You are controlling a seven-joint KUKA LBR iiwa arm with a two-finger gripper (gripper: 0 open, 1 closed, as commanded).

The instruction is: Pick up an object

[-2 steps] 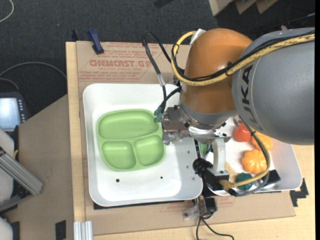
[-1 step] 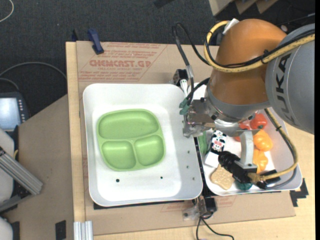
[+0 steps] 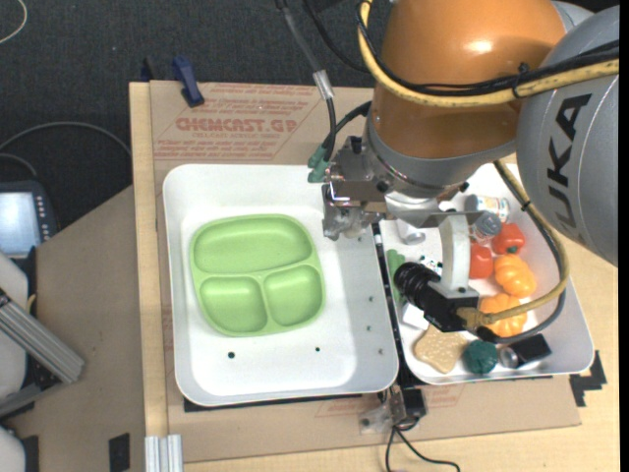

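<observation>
My gripper (image 3: 414, 226) hangs low over the far left part of the right bin (image 3: 582, 334), largely covered by the arm's wrist. Around it in that bin lie a tan bread slice (image 3: 439, 349), a teal ball (image 3: 481, 356), an orange pepper (image 3: 514, 275), a yellow-orange piece (image 3: 496, 314), a red piece (image 3: 482, 261), a small black block (image 3: 532, 347), a thin green stick (image 3: 393, 263) and a small clear bottle (image 3: 488, 215). I see nothing between the fingers.
The left bin (image 3: 178, 264) holds a green divided plate (image 3: 257, 272). The ridge between the two bins (image 3: 385, 298) runs just left of the gripper. A cardboard sheet (image 3: 236, 116) lies under both bins, with a blue clip (image 3: 187, 80) at its far edge.
</observation>
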